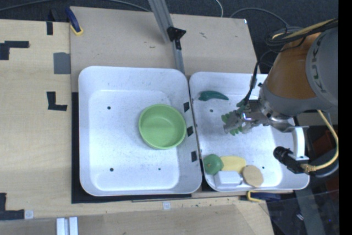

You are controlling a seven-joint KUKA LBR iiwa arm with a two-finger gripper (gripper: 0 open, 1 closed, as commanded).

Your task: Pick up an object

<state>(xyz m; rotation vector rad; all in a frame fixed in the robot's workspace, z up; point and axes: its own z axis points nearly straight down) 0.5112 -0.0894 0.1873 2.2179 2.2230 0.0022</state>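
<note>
hovering: gripper (237,121) low inside right bin (258,85)
grip: cannot tell
nearby: green bowl (161,126) in left bin (96,118), well apart

We read only part of a maker's name, "KU", on the grey robot arm (329,71) at right.

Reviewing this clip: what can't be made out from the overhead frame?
- Pincer: too small and blurred in the camera view to tell open from shut, or whether it holds the green thing at its tip.
- Right bin: its right side is hidden under the arm.
</note>
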